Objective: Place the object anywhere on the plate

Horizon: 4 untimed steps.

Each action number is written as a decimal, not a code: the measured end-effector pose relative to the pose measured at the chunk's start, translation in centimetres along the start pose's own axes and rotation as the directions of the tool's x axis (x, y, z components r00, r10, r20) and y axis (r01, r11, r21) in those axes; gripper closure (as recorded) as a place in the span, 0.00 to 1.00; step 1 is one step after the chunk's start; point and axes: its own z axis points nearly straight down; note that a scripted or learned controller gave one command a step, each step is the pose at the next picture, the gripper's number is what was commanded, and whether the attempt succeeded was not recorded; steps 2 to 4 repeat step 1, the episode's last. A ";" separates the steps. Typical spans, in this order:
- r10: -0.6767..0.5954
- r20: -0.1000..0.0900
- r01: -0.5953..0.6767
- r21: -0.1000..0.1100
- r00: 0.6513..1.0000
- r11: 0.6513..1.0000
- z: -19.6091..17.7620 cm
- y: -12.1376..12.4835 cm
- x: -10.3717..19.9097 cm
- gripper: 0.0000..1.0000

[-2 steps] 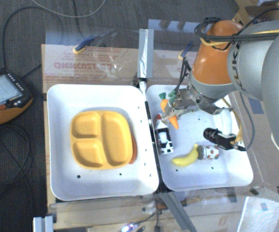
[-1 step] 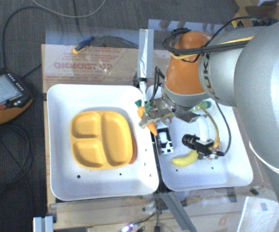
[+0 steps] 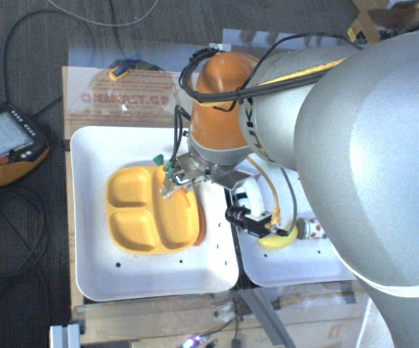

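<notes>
tool (image 3: 170, 182) over yellow plate (image 3: 140, 216), banana (image 3: 278, 239)

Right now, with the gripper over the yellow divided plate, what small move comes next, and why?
Probably a short lowering, then release. The gripper sits over the yellow divided plastic plate in the left white bin, at the plate's right compartment, with an orange, carrot-like object at its tip. Whether it is truly gripped is unclear.

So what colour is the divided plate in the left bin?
Yellow-orange plate, plain with no pattern, seen in the camera view.
</notes>
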 end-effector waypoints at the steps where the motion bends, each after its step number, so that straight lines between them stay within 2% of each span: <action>1: 0.000 0.000 0.000 0.000 1.000 1.000 0.0 0.0 0.0 0.00; 4: 0.000 0.000 0.000 0.000 1.000 1.000 0.0 0.0 0.0 0.00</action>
